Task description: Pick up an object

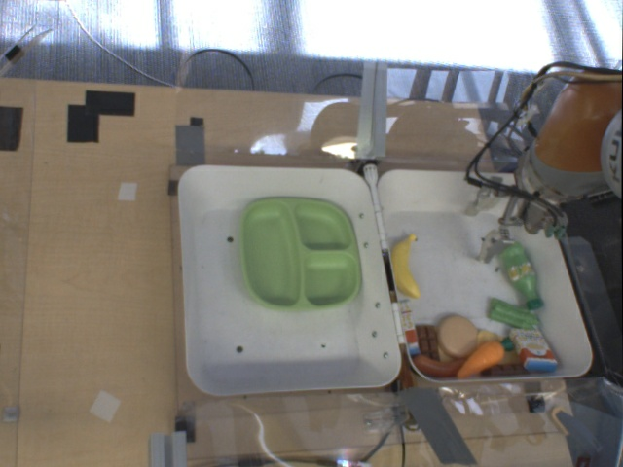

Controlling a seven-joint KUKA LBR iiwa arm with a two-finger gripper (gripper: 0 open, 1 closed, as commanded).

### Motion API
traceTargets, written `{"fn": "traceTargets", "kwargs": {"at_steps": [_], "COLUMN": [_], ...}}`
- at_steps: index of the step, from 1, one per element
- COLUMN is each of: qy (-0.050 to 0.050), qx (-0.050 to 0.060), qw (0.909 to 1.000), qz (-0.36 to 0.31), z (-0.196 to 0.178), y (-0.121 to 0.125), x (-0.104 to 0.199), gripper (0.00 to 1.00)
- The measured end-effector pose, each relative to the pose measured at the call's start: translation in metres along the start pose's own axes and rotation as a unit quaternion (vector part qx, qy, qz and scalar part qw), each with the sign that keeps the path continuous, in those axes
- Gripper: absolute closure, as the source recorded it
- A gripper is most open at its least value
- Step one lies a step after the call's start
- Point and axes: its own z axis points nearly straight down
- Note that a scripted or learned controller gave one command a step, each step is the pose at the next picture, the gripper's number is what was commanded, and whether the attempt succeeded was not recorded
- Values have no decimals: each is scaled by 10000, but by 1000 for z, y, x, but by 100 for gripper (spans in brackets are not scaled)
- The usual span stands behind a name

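The grey two-finger end effector (498,246) is positioned low in the right shallow white bin (450,224), just above the cap end of a green plastic bottle (522,275), presumably for a grasp. Whether it is parted or closed cannot be told.

Green divided plate (297,253) sits mid left bin (209,348). Wooden bench (88,261) w/ black squares (100,113) far-left; cables (219,61) along back edge.

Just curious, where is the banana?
The banana lies in the right bin, against its left wall, above the pile of toy food.
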Motion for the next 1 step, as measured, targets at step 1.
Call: {"fn": "traceTargets", "kwargs": {"at_steps": [1], "qy": [16], "qx": [0], "qw": [9981], "qz": [620], "z": [1], "y": [-2], "x": [28], "gripper": [0]}}
